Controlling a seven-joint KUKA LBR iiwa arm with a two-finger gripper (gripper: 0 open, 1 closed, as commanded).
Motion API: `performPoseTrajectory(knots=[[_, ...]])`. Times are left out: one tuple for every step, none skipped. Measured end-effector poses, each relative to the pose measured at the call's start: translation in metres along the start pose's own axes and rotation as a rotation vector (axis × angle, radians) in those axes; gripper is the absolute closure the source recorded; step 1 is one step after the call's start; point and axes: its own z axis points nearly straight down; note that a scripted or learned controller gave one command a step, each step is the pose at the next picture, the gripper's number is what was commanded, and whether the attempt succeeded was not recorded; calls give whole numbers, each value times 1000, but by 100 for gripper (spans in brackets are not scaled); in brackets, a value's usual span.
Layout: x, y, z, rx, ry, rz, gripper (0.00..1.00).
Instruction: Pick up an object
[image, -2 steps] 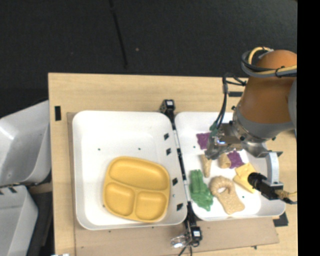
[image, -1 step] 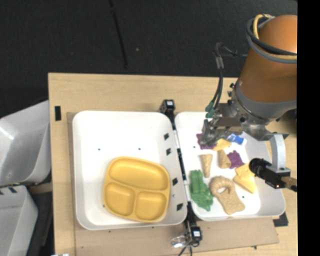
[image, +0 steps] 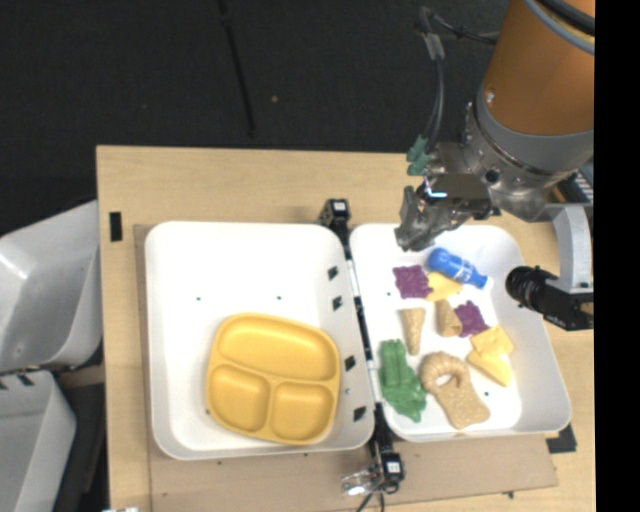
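Since nothing sits between my fingers that I can make out, I judge I am at the approach step, with the pick not yet made.

Nearest the camera, at the front of the right bin (image: 540, 400), lie a green leafy toy (image: 400, 378) and a tan bread-like piece (image: 452, 385), the two just beside each other. A yellow cheese wedge (image: 492, 355) rests a little further back toward the right wall. In the left bin (image: 180, 300) sits a yellow divided tray (image: 272, 377), well apart from my reach.

Mid-bin there is a tan cone (image: 412, 324), a small purple piece (image: 470, 318) and a flat purple piece (image: 409, 280). Behind them lies a blue bottle-shaped toy (image: 456, 267), tilted, touching nothing I can be sure of.

My gripper (image: 414, 232) hangs over the far left corner of the right bin, just beside the blue toy and the flat purple piece. I cannot tell whether it is spread or closed; it reads as one dark mass.

The next move, as I judge it, calls for settling on one target, likely the blue toy or flat purple piece, centring over it, then descending without nudging neighbours.

My wrist comes in from the right, pitched down, the orange band (image: 545, 60) high above.
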Motion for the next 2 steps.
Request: performPoseTrajectory(knots=[[-40, -4, 148, 26, -5, 12, 100], [17, -1, 88, 7, -1, 1, 100]])
